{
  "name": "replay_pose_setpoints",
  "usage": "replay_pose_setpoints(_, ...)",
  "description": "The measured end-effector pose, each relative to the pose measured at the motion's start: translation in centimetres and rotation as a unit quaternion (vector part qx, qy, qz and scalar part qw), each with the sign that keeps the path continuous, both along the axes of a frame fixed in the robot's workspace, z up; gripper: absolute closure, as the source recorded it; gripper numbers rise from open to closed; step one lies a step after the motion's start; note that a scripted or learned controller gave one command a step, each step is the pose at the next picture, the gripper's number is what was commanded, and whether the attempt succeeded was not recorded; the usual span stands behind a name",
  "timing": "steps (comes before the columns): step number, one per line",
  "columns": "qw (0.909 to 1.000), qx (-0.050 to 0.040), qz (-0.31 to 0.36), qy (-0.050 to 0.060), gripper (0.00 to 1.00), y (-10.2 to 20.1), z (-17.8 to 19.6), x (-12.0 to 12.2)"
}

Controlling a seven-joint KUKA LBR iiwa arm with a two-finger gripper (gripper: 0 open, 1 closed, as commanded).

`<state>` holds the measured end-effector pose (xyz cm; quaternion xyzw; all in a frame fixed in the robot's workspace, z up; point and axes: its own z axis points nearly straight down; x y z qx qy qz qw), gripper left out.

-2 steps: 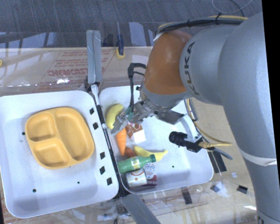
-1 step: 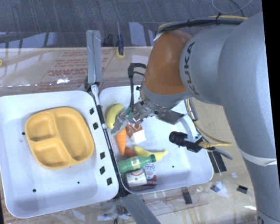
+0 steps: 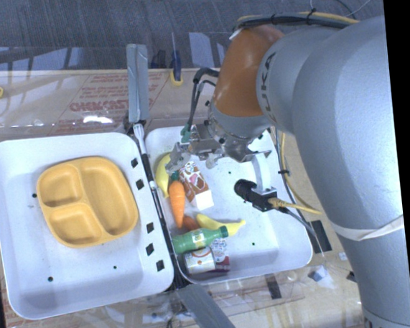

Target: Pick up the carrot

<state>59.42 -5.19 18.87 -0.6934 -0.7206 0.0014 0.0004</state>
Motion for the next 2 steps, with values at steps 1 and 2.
replay_pose_setpoints(1,0.9997,0.0004,-0.025,0.002,0.0,0.8,0.0,-8.3)
replay_pose_setpoints(2,0.9989,-0.0002,-0.048,0.0,0.0,-4.1,10.1,-4.3)
